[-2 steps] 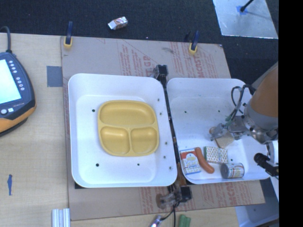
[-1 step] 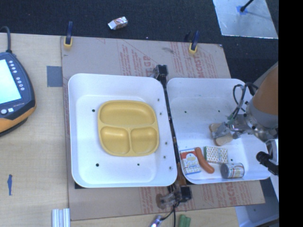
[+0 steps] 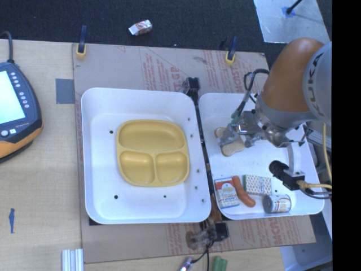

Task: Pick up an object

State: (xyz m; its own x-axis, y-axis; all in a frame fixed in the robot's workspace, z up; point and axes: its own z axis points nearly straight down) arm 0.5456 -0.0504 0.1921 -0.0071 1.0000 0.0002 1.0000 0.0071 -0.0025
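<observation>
Camera view: gripper (image 3: 230, 134) low over tan piece (image 3: 232, 147); finger spread can't be told. Centre first, then close.

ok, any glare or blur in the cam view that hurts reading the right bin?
Camera view: bright, even light; both white bins near washed out, the right bin too; soft shadow under the arm; gripper area soft and cluttered; small items like the can low-detail.
</observation>
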